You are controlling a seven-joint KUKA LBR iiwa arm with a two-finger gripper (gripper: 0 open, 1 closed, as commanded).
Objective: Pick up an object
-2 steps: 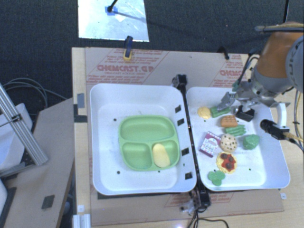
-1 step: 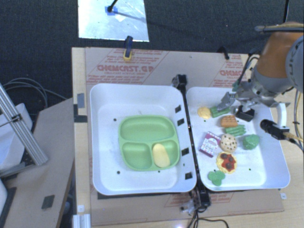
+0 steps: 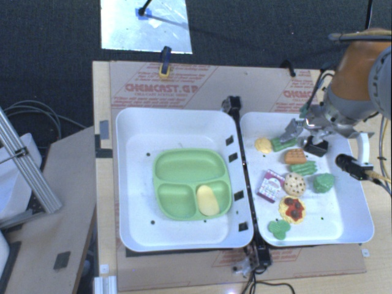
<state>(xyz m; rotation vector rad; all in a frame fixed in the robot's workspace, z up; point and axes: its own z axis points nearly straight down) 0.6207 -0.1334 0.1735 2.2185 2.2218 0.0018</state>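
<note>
My gripper (image 3: 294, 131) hangs over the far left part of the right bin (image 3: 355, 225), reaching in from the right. Its tip is right above a green toy vegetable (image 3: 282, 144) lying on the bin floor, and whether it touches that piece is unclear. Close by lie a yellow lemon-like piece (image 3: 263, 144), an orange waffle (image 3: 295, 157) and a green bean pod (image 3: 305, 168). Further forward are a pink packet (image 3: 269, 186), a cookie (image 3: 294, 184), a green leafy piece (image 3: 323, 182), a pizza slice (image 3: 293, 210) and a broccoli floret (image 3: 279, 228).
The left bin (image 3: 135, 225) holds a green divided plate (image 3: 184, 164) with a yellow toy food (image 3: 208, 199) in its near right compartment. A black-clipped divider (image 3: 236, 158) runs between the bins. A metal sheet (image 3: 146, 17) lies beyond the bench.
</note>
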